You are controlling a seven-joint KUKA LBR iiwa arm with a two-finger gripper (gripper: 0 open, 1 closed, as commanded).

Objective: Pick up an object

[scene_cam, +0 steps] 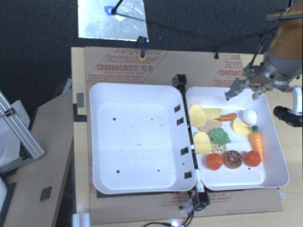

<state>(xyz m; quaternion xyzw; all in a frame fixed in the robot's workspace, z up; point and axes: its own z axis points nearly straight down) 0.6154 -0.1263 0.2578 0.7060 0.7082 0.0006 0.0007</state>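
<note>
Right now the end effector [244, 90] hangs over the back edge of the right bin [272, 148], its two fingers [230, 93] spread apart with nothing between them. It sits above bare bin floor, behind the pile of toy food and apart from it. The arm [286, 46] comes in from the right, its orange band just above the wrist. All the objects lie in the right bin: a white egg [249, 116] nearest the fingers, a thin red pepper [228, 117] beside it, yellow pieces [198, 115] along the left wall, a green leaf [220, 135] in the middle, and a cracker [218, 148] just below the leaf. Toward the front sit a tomato [214, 161], a donut [232, 159] touching it, and a second tomato [252, 158]. A carrot [257, 143] lies along the right side, tip toward the second tomato. The left bin [137, 136] adjoins it on the table [52, 126].
</note>
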